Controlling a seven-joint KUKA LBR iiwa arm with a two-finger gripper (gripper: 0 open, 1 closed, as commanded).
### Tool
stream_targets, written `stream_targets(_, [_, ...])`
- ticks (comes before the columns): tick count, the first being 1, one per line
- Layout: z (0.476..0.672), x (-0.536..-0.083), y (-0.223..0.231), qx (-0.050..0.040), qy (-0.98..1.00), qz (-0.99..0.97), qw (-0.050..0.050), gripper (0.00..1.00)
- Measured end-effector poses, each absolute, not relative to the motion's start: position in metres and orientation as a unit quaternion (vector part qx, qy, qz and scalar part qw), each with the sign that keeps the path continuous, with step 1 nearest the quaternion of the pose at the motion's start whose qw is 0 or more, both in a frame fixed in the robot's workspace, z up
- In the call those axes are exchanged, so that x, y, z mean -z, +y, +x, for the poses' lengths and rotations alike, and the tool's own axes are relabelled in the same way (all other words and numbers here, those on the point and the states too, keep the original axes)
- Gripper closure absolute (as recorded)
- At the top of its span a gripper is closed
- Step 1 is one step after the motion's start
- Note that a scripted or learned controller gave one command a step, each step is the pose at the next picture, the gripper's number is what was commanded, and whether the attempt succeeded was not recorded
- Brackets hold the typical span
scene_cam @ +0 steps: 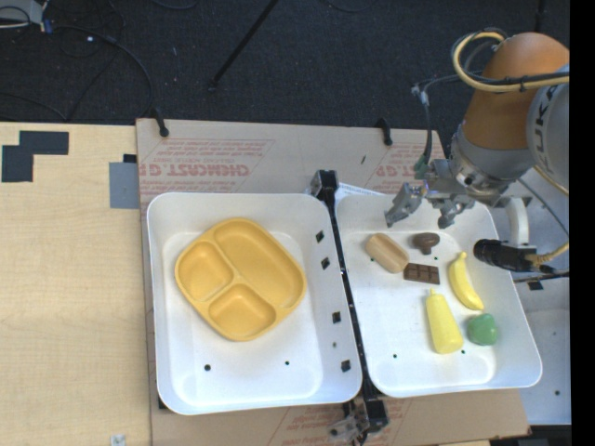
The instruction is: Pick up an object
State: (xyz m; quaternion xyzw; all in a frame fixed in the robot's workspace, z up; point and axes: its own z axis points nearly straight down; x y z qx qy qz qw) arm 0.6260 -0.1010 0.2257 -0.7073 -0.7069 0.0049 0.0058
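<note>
My gripper (pixel 426 212) hangs over the back of the right bin (pixel 390 351), its two grey fingers spread apart with nothing between them. Just below it lie a small brown mushroom-shaped piece (pixel 426 242) and a tan bread-roll-shaped piece (pixel 386 253). A dark chocolate bar (pixel 421 273) sits beside the roll. Further right lie a banana (pixel 465 282), a yellow bottle-shaped piece (pixel 443 322) and a green ball (pixel 482 329).
The left bin (pixel 177 379) holds a yellow divided plate (pixel 240 278). A black divider (pixel 339 286) runs between the bins. A black handle-like part (pixel 502 254) juts over the right bin's right rim. Cardboard lies beneath both bins.
</note>
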Motion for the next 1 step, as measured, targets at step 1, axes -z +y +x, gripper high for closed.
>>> stream_targets(1, [0.6286,-0.234,-0.1011,-0.0004,-0.707,-0.707,0.0,0.0])
